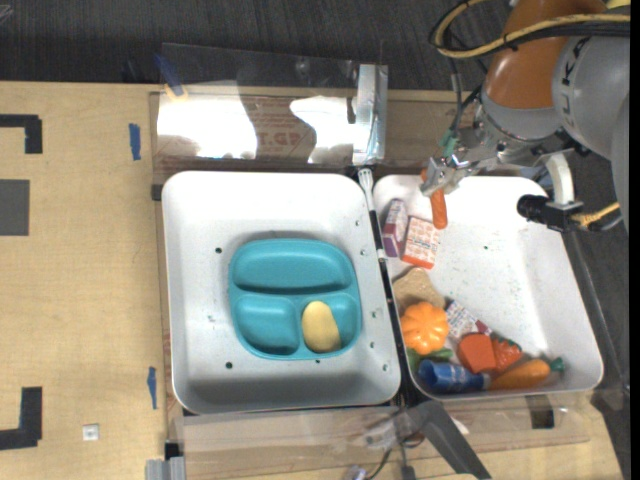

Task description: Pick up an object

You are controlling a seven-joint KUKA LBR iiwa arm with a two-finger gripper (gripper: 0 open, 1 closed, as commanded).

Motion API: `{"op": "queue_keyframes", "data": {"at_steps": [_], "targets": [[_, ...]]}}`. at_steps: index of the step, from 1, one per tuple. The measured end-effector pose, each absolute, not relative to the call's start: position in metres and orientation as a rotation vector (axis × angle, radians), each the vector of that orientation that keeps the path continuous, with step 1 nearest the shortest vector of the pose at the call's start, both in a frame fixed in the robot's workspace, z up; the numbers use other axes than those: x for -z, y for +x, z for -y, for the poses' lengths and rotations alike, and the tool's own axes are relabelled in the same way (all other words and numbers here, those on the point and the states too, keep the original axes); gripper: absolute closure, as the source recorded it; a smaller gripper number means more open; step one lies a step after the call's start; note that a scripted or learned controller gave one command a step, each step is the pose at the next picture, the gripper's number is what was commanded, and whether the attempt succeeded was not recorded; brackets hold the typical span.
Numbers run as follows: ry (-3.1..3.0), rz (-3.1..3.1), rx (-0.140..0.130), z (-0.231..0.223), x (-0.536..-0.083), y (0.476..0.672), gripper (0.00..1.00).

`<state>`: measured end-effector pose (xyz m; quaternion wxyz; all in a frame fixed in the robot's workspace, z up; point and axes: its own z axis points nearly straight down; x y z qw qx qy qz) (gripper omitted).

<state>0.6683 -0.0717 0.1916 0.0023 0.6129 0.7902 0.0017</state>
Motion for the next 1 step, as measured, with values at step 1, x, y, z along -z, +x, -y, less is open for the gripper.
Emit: {"op": "queue_keyframes", "data": {"at_steps": [1], "targets": [[2.032, -2.399, 0.001, 0.0559, -0.2245, 0.6032, 1.0]]}}
